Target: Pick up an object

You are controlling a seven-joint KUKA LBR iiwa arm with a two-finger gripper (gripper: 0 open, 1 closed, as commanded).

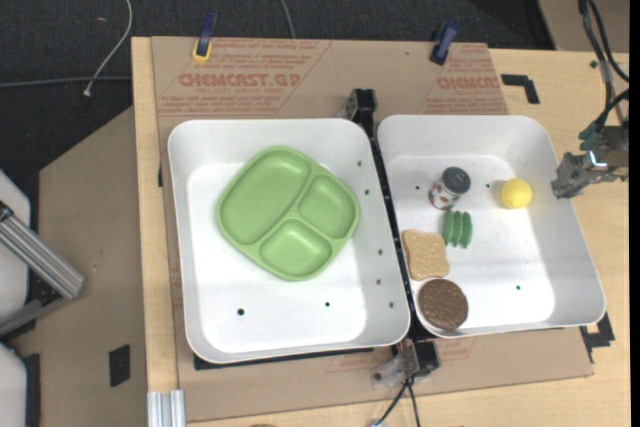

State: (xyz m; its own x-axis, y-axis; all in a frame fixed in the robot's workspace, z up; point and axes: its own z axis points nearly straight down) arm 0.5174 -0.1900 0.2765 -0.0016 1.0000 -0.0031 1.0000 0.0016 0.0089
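From my screen I read red print on the cardboard sheet (300, 75) lying on the surface behind the two bins. At the left it says "CHEMCAST GP" (238, 80), slightly slanted. At the right the same red lettering (462, 83) repeats, but I make out only "CHEMCAS" before it blurs. Smaller red lines above each are too small for me to read.

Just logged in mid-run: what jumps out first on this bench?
The green divided plate lies alone in the left bin. The right bin holds a cluster: a yellow ball, a small can, a green piece, toast and a brown disc. The claw hovers at the right bin's far-right rim.
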